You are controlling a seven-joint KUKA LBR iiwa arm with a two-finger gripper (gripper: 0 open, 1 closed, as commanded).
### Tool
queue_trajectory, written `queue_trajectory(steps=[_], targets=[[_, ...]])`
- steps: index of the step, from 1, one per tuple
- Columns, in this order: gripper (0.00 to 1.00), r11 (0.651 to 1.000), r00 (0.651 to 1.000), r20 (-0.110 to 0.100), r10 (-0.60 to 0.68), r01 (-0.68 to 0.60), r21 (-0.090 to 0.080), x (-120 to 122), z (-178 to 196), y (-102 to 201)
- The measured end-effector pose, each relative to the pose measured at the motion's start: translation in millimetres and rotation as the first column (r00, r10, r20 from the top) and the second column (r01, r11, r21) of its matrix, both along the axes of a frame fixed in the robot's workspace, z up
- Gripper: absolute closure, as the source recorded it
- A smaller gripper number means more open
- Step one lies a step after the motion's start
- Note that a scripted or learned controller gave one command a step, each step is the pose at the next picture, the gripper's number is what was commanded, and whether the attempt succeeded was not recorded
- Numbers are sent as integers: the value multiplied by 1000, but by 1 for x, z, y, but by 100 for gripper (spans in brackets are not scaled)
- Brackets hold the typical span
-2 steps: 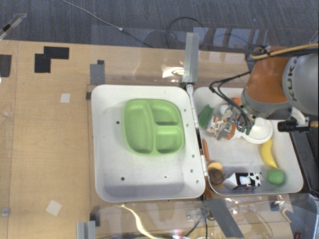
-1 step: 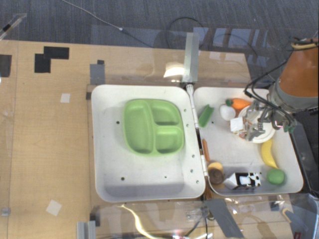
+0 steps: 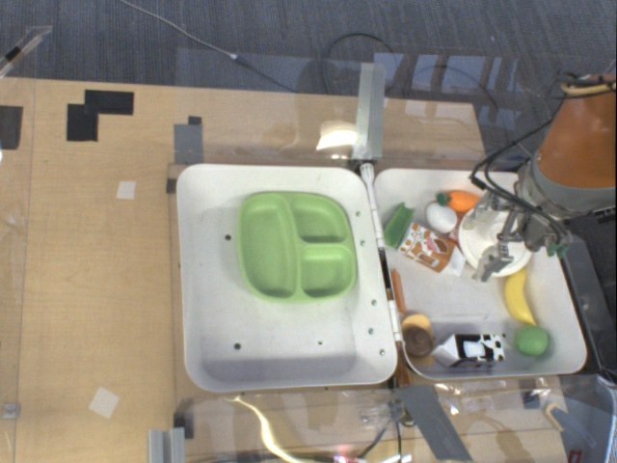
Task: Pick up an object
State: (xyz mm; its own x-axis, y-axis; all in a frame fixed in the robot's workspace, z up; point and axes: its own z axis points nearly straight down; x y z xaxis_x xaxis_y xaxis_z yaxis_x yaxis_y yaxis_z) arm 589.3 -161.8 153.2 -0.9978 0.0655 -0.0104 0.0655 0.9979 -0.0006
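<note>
The right bin [image 3: 554, 360] holds several small objects. Among them are a yellow banana [image 3: 519, 297], a green ball [image 3: 531, 340] and a white round dish [image 3: 479, 240]. There are also a white egg [image 3: 442, 217], an orange carrot-like piece [image 3: 461, 201] and a red-and-white snack packet [image 3: 426, 247]. A green block [image 3: 397, 225], a brown round piece [image 3: 417, 334] and a black-and-white box [image 3: 479, 347] lie there too. My gripper [image 3: 503, 249] hangs over the right side of the white dish, just above the banana's top end. It partly hides the dish.
The left bin [image 3: 207, 287] bears a green divided plate [image 3: 295, 245]. A metal divider post [image 3: 369, 114] stands behind the bins' shared wall. The arm's orange band [image 3: 578, 143] looms over the right bin's far right corner. Cables trail beside it.
</note>
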Motion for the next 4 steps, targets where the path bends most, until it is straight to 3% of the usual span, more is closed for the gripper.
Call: queue_trajectory(steps=[1, 2, 3, 4], targets=[[0, 997, 996, 35, -79, 79, 2, 67, -39, 55], [0, 971, 971, 33, -238, 238, 1, 68, -42, 57], [0, 975, 974, 38, -224, 223, 13, 68, -41, 21], [0, 968, 968, 25, -250, 250, -8, 73, -42, 37]])
